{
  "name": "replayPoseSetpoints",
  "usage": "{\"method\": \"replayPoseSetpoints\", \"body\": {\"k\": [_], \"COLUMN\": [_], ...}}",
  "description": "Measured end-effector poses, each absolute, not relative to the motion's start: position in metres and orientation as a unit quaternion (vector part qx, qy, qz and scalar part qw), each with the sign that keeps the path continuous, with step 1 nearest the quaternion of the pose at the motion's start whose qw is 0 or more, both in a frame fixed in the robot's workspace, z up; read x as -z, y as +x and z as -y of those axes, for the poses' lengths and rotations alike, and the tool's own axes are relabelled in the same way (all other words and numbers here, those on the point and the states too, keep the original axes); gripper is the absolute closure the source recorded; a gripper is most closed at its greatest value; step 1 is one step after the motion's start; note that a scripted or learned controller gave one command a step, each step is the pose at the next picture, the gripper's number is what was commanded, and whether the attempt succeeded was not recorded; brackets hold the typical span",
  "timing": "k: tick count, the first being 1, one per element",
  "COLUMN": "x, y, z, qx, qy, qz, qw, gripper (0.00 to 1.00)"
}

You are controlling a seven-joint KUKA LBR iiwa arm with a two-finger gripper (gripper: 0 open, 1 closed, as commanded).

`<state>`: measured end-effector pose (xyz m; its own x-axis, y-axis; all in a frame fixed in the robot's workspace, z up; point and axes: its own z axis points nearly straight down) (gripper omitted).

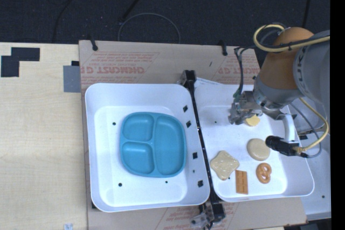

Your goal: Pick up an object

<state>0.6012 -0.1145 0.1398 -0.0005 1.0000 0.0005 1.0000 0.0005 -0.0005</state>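
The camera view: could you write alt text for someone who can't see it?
A grey robot arm reaches from the right into the right white bin, its gripper low beside a small yellow piece. That bin also holds a round bun, pretzel, cracker and toast-like piece; the left bin holds a blue divided plate.

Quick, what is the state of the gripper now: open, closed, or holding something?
Gripper: cannot be told. It is low in the right bin, next to a small yellow piece; no object is seen in its grasp.
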Motion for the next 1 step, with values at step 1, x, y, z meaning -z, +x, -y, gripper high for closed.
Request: {"method": "replayPoseSetpoints", "body": {"k": [1], "x": [-0.1884], "y": [0.6074], "z": [0.1076], "qx": [0.0008], "qy": [-0.707], "qz": [0.708], "qw": [-0.001], "gripper": [1.0]}}
